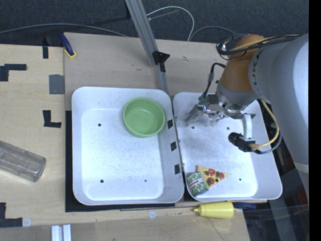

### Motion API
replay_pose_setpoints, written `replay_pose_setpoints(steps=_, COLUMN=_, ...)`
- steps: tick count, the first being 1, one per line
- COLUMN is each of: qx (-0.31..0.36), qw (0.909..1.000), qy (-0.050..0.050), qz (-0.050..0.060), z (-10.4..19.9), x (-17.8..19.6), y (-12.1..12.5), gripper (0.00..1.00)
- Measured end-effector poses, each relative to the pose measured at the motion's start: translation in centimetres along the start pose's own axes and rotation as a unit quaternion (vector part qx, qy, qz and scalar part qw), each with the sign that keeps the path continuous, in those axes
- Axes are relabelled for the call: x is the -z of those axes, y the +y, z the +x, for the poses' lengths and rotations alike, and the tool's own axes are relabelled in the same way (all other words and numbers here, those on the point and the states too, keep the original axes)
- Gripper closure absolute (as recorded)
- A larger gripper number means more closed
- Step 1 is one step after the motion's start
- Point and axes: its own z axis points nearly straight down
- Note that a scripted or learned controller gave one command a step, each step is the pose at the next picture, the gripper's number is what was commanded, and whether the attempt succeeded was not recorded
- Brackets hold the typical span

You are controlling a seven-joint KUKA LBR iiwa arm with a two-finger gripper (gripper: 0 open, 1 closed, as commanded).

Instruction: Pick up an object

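My gripper (203,118) hangs over the back left part of the right bin (261,185). Its two grey fingers are spread apart, and only bare bin floor shows between them. At that bin's front lie a toy pizza slice (212,175) and, touching its left side, a small green packet (196,183). Both are well in front of the gripper. A green bowl (144,116) sits upright in the back right of the left bin (100,185).
A yellow bottle (216,210) lies on the bench just outside the right bin's front rim. A clear plastic tumbler (20,161) lies on the bench at the far left. A slanted metal pole (145,29) comes down behind the bins. A black cable plug (239,141) hangs beside the wrist.
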Motion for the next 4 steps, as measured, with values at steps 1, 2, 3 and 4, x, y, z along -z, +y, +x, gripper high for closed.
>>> replay_pose_setpoints(steps=1, qx=0.0, qw=1.0, qy=-0.001, qz=-0.003, z=0.1, x=-2.9, y=0.0, gripper=0.0)
replay_pose_setpoints(steps=2, qx=0.001, qw=1.0, qy=0.0, qz=-0.003, z=0.1, x=-1.8, y=0.0, gripper=1.0)
replay_pose_setpoints(steps=3, qx=0.0, qw=1.0, qy=0.0, qz=-0.006, z=0.4, x=4.5, y=0.0, gripper=1.0)
replay_pose_setpoints(steps=4, qx=0.0, qw=1.0, qy=0.0, qz=-0.005, z=-0.2, x=9.1, y=-0.5, gripper=1.0)
